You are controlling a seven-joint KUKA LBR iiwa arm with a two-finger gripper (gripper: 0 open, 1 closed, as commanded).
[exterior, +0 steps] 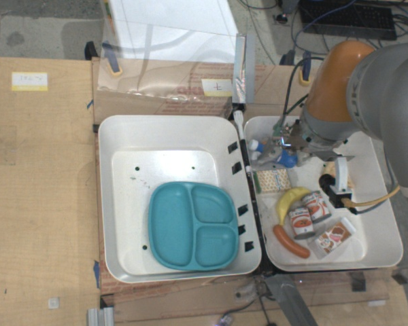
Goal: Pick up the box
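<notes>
A small white and red box (334, 237) lies near the front right of the right bin (387, 250). A flat box with a dotted pattern (273, 180) lies near that bin's left wall. My gripper (280, 149) hangs over the back left part of the right bin, just behind the patterned box and well away from the white and red one. The wrist hides its fingertips, and nothing is visibly held.
In the right bin are also a banana (290, 200), two small red-labelled cans (300, 221), a sausage (291, 242) and a blue and white item (257, 145) by the back left corner. A teal divided tray (194, 226) lies in the left bin (122, 182).
</notes>
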